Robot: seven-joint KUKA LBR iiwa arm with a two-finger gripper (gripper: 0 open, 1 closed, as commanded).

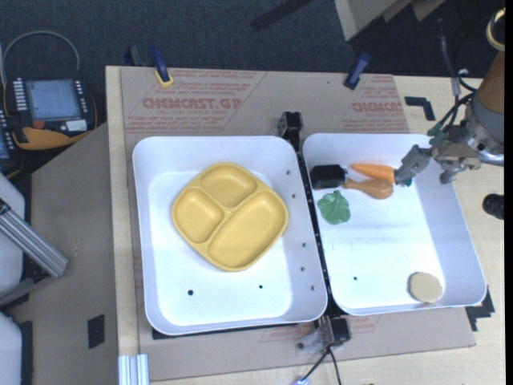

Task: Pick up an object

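The grey two-finger gripper (409, 169) hangs low over the upper part of the right-hand shallow white bin (449, 247), reaching in from the right. One grey finger (414, 163) slants down toward the bin floor, but I cannot tell from here whether the claw is spread or closed, and nothing can be seen caught in it.

Just to the left of the claw tip lie the likeliest targets: a bright orange carrot-shaped toy (373, 170) and, touching it just below, a brownish-orange drumstick-shaped piece (370, 188). Both have their long axes running roughly left to right across the bin, thick ends toward the claw. So the claw meets them end-on, not across the narrow waist, and I'd judge it needs a small shift leftward, plus perhaps a turn of the wrist, to straddle either one.

A small black block (326, 176) sits left of the pair, touching or nearly touching them, against the bin's left wall. A green leafy lump (334, 207) lies just below it. These crowd the far side, so a push could jam things together. A round tan disc (425, 286) rests well apart in the near right corner, with open floor around it.

The left white bin (160, 279) holds a yellow three-compartment plastic plate (230, 215), well out of the way.
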